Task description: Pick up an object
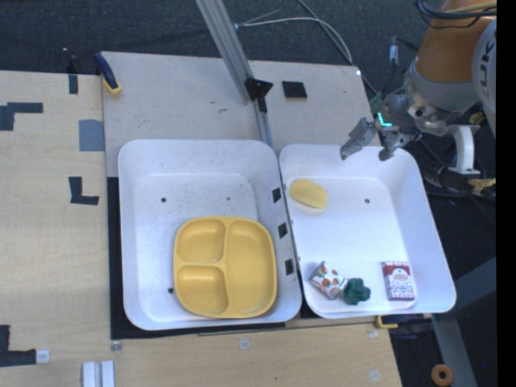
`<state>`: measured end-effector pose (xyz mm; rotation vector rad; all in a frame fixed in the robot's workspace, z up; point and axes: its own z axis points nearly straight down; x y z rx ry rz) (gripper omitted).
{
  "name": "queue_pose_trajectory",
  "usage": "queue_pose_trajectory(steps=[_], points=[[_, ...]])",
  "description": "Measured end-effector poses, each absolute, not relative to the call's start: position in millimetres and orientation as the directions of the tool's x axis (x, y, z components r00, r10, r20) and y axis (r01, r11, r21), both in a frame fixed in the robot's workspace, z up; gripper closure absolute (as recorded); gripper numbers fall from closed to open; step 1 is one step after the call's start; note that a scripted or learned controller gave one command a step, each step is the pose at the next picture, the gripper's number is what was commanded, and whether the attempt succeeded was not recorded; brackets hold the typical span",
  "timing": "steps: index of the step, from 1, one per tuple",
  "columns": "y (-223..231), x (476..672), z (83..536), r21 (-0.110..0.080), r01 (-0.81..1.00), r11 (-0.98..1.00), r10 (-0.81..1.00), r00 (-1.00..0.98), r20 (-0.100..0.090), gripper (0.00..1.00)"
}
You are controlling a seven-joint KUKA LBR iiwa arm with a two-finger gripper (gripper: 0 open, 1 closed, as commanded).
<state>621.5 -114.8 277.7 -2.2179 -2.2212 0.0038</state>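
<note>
Camera view: the gripper (372,143) hangs above the far rim of the right bin (427,224), near that bin's far right corner. Its two fingers (353,145) are spread apart and released, with nothing between them. The grey arm (451,55), with its orange band, reaches in from the right edge of the view.

Four objects lie in the right bin. A yellow oval object (308,193), possibly a lemon or a sponge, rests near the bin's far left corner; its long axis runs roughly left to right, tilted slightly down toward the right. A small red-and-white carton (326,280) lies near the bin's near left corner, its long axis on a diagonal. A dark green object (356,292) lies just beside the carton, on the side away from the bin's left wall. A red-and-white box (397,281) lies near the bin's near right corner, its long axis running from the near rim toward the far rim.

The left bin (145,208), which adjoins the right bin, holds a yellow divided plate (225,266) with three compartments.
</note>
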Motion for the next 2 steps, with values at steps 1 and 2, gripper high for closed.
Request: queue_pose_trajectory(steps=[1, 2], points=[[-115, 622.0, 279, -0.001, 1.000, 0.002, 1.000, -0.002, 0.000, 0.00], [-120, 624.9, 217, -0.006, 1.000, 0.001, 1.000, -0.001, -0.001, 0.00]])
